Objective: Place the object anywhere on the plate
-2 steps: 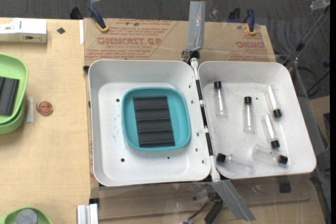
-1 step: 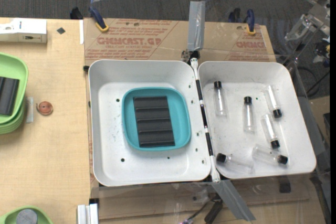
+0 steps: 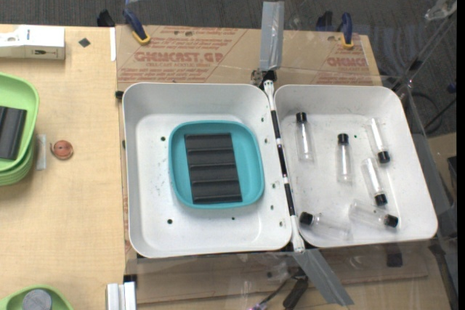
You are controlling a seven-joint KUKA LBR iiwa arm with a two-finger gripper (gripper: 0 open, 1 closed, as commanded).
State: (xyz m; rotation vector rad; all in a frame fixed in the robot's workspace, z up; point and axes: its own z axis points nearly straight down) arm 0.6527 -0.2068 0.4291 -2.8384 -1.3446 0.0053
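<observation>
**Vials lie right of the plate, none on it**

Camera view: The teal plate (image 3: 178,181) sits in the middle of the left bin (image 3: 138,221). A black ribbed block (image 3: 212,168) lies flat on the plate and covers most of its floor. The right bin (image 3: 410,127) stands just right of the plate's bin, and the two touch along their shared edge.

Six clear vials with black caps lie flat in the right bin, all well right of the plate and apart from it. The first vial (image 3: 303,138) is the nearest to the plate and lies lengthwise, with its cap at the far end. The second vial (image 3: 343,158) lies further right, parallel to the first, cap also at the far end. The third vial (image 3: 377,138) and the fourth vial (image 3: 373,179) lie further right again, one behind the other, each tilted slightly with its cap towards the near side. At the near side of that bin, the fifth vial (image 3: 369,215) points its cap away from the plate. The sixth vial (image 3: 328,223) points its cap towards the plate.

The claw's state cannot be told.

Behind the plate, cardboard (image 3: 189,54) lies under both bins, held by a clamp (image 3: 136,29). Well left of the plate, a green dish (image 3: 22,102) and a small orange disc (image 3: 62,149) rest on the bench (image 3: 73,229).
</observation>
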